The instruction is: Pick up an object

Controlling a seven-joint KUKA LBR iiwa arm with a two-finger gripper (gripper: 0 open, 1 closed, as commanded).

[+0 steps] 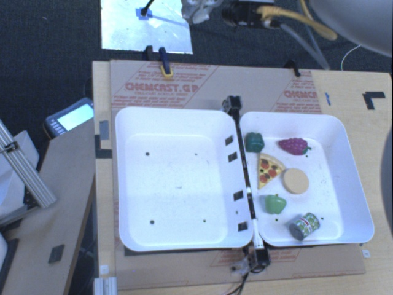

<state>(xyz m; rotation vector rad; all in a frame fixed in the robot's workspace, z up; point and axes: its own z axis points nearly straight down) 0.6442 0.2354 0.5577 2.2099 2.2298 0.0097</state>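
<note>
Tin can (304, 225) in right bin (354, 183), below green pepper (275, 203), cookie (295, 180), pizza slice (269, 169); pincer (201, 2) blurred, perhaps empty, opening unclear.

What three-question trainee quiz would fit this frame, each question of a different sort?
1. True or false: the pizza slice lies in the left bin.
2. Which item is nearest the right bin's front edge? A grapes B can C round cracker
3. Fill in: the green pepper sits between the pizza slice and the ___.

Key: 1 false, it is in the right bin; 2 B; 3 can.
</note>
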